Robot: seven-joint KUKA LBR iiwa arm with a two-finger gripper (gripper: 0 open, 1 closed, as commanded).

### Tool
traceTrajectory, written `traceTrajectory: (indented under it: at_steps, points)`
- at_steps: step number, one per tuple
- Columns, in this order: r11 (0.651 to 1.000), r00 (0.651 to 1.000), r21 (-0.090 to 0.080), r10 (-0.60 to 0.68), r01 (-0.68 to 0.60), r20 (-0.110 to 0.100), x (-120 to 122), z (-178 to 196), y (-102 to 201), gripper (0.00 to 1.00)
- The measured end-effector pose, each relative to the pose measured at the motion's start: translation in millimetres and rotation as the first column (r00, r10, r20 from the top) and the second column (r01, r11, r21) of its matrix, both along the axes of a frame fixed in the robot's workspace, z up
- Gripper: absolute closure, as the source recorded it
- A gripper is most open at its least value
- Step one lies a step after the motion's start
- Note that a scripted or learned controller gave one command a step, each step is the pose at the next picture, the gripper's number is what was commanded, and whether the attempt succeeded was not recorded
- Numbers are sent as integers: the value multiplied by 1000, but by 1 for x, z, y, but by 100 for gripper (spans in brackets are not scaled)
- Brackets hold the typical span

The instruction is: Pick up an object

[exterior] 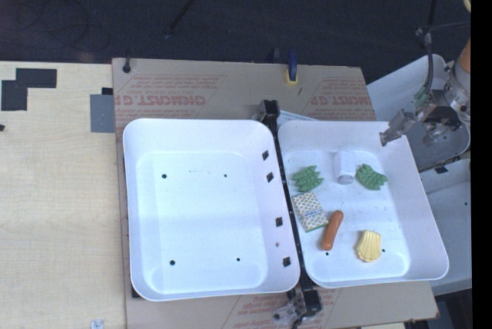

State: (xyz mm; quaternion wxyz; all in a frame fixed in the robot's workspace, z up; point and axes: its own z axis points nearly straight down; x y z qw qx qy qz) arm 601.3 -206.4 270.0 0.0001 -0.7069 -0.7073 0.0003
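The right bin [419, 189] carries six small things. A white cylinder [345, 166] lies on its side near the far wall, about in the middle. Just beside it, toward the right wall, is a green leafy piece [371, 177] with a ragged outline. A second green piece [308, 179], much alike, lies on the other side of the cylinder, near the left wall. Below that one, closer to the near edge, is a flat square packet [310, 211], pale with a fine checked pattern, slightly turned. Touching or almost touching its right corner is an orange sausage [332, 230], long and rounded, lying at a slant. To the right of the sausage, near the front right corner, is a yellow ridged piece [369, 246], like a cob of corn.

The gripper [396, 131] is at the far right corner of this bin, above the rim, apart from all the things. It holds nothing that can be seen; if it is spread or pressed together, I cannot tell.

The left bin [138, 197] stands beside, and both bins rest on a cardboard sheet [200, 93] on the bench [54, 204].
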Motion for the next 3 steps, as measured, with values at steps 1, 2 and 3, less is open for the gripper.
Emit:
traceTrajectory:
  at_steps: [1, 2, 3]
  points:
    - [1000, 1000, 3, 1, 0, -4, -3, -172, -6, 0]
    - [1000, 1000, -3, 1, -1, 10, 35, -36, -8, 0]
    - [1000, 1000, -4, 1, -1, 12, 43, 157, -1, 0]
